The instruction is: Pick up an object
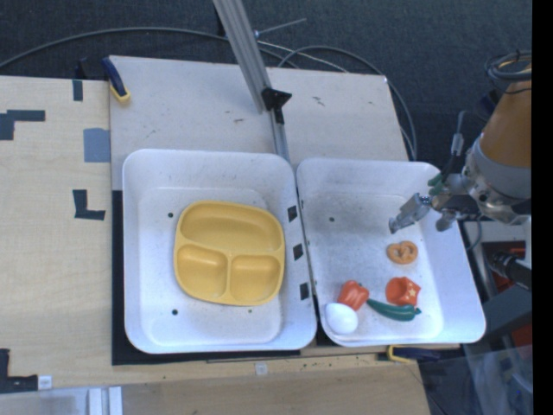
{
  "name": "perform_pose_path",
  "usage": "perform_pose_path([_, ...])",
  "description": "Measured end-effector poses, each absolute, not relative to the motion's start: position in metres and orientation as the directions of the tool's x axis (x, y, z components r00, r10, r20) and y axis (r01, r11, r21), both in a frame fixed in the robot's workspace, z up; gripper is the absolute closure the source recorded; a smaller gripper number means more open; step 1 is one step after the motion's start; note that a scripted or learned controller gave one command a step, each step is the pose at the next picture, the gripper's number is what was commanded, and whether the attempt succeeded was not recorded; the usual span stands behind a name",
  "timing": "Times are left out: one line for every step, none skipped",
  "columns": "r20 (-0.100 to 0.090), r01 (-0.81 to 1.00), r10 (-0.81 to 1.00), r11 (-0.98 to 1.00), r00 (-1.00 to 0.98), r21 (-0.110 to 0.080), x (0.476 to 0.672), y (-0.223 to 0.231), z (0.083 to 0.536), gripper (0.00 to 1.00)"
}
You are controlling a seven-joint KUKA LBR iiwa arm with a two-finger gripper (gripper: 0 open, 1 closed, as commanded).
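The arm is reaching in over the right edge of the right bin (449, 318), and the hand (423, 212) is hanging above that bin's right half, toward its far side. Two fingers are showing, one pointing toward the bin's middle and the other shorter and nearer the wrist, with a plain gap between them, so the hand is standing spread and nothing is lying between its fingers.

All the loose things are sitting in the near half of the same bin. The pretzel (402, 252) is lying closest, just toward the near edge from the fingertips and a little under them. Further toward the near edge, the red tomato (403, 290) is resting against the green pepper (395, 311), whose long axis is running roughly along the bin's near edge. The red pepper (352, 294) is sitting near the bin's near left corner, touching the white egg (341, 318) beside it.

In the left bin (138, 249) a yellow divided plate (230, 252) is lying flat in the middle, well apart from the hand.

Judging by this layout, the pretzel is looking like the likeliest pick: the hand is needing only a short shift toward the near edge and a descent. The pretzel is lying clear of its neighbours, so the fingers should be finding room on either side.
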State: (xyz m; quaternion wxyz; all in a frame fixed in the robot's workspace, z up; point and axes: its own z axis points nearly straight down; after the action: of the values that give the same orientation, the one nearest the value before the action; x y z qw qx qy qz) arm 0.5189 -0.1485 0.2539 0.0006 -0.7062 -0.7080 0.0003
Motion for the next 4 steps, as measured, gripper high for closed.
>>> perform_pose_path([0.001,1.0,1.0,0.002,-0.002,-0.002,0.519,-0.149,0.254,0.0])
perform_pose_path([0.0,1.0,1.0,0.002,-0.002,-0.006,0.526,-0.149,0.207,0.0])
perform_pose_path([0.001,1.0,1.0,0.002,-0.002,-0.009,0.523,-0.144,0.143,0.0])
perform_pose_path([0.0,1.0,1.0,0.002,-0.002,-0.003,0.522,-0.144,0.09,0.0])
